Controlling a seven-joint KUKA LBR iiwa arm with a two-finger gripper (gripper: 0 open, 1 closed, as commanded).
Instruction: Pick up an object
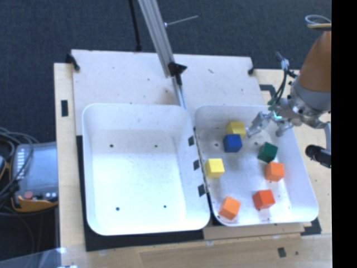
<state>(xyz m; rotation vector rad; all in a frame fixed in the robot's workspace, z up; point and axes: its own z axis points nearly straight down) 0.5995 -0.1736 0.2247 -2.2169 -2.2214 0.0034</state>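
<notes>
Camera view: the gripper [269, 123] hangs over the far part of the right bin [301, 166], its two fingers spread apart with nothing between them. Taking the green cube [268, 151] as landmark, the gripper sits just beyond it, toward the bin's far rim, so this cube is the nearest thing to grasp and lies a short way nearer the camera than the fingertips. Left of the green cube are a blue cube [232, 143] and, touching it on the far side, a yellow cube [236, 129]. Just in front of the green cube lies an orange cube [274, 171]; further forward a red-orange cube [263, 199], and to its left another orange cube [229, 207]. A second yellow cube [215, 167] rests well left, near the wall between the bins.

How high the fingertips hang above the bin floor is hard to judge from this slant. The arm [315, 71] is cut off at the right.
</notes>
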